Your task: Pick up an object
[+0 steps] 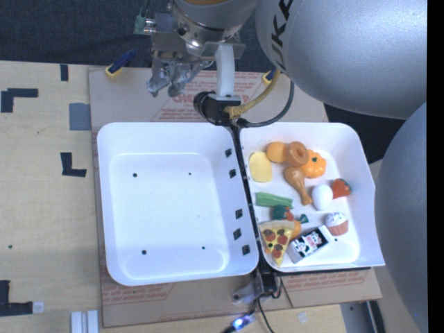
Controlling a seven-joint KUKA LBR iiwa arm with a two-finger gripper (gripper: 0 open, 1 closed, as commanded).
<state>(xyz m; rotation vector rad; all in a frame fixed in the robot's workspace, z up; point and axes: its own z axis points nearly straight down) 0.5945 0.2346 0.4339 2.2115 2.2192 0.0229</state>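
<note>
Toys (298,200) fill right bin; pincer (168,82) hovers beyond.

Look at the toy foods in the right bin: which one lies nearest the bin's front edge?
The pizza slice, a yellow wedge with red dots, lying in the front left corner of the right bin. Every other toy sits farther back.

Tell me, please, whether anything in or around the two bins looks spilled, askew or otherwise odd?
Nothing stands out. The toy foods, among them the pizza slice, drumstick and egg, all lie inside the right bin, none over its rim. The end effector hangs beyond the left bin.
</note>
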